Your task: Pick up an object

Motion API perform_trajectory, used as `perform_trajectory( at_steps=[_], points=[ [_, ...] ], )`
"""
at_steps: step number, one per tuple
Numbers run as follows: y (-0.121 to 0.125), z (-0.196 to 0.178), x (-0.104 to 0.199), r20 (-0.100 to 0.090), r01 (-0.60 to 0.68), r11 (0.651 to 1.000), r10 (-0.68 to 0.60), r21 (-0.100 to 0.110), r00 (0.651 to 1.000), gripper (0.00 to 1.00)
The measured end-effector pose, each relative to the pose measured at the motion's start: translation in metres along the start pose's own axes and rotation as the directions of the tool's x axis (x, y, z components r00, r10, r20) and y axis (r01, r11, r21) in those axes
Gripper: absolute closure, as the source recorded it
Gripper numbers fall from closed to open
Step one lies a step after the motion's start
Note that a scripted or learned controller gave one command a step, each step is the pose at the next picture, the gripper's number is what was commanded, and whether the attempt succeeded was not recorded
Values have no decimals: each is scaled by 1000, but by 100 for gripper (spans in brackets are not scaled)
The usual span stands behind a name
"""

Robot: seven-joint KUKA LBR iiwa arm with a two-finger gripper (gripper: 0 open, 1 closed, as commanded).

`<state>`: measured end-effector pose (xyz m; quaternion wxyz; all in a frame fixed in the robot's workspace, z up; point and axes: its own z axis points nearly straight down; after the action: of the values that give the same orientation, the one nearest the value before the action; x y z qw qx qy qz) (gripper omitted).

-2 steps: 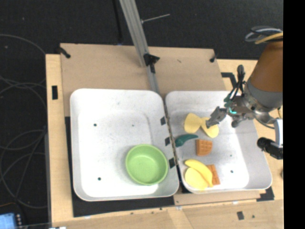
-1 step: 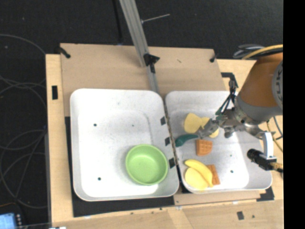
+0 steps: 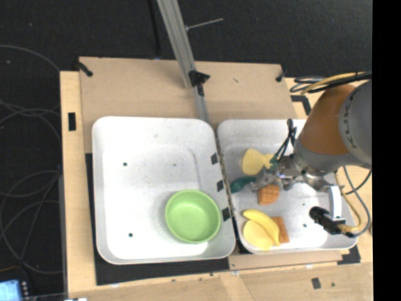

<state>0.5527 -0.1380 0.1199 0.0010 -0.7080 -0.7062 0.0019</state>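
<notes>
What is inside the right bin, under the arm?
The right bin holds a yellow piece, teal item, orange waffle-like piece and banana. The arm covers its right side.

Green bowl point(image 3: 193, 215) (bins point(image 3: 125, 149) white)

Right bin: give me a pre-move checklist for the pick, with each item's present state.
1. Pincer over the right bin, among the toys: ok.
2. A pickable thing close by: ok, the orange waffle piece lies just beneath it.
3. Something held between the fingers: cannot tell, the wrist hides them.
4. Neighbours crowding the target: not ok, the teal piece and the pale yellow piece lie right beside it.
5. Banana near the bin's front wall, apart from the pincer: ok.
6. Green bowl in the left bin, out of the way: ok.
</notes>
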Motion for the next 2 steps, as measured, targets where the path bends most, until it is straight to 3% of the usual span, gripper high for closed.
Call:
perform_trajectory(
  at_steps=[1, 2],
  points=[
    [0, 19, -1, 0, 0, 1000, 0, -4, 1000, 0],
    [1, 8, -2, -2, -3, 1000, 3, -9, 1000, 100]
  ],
)
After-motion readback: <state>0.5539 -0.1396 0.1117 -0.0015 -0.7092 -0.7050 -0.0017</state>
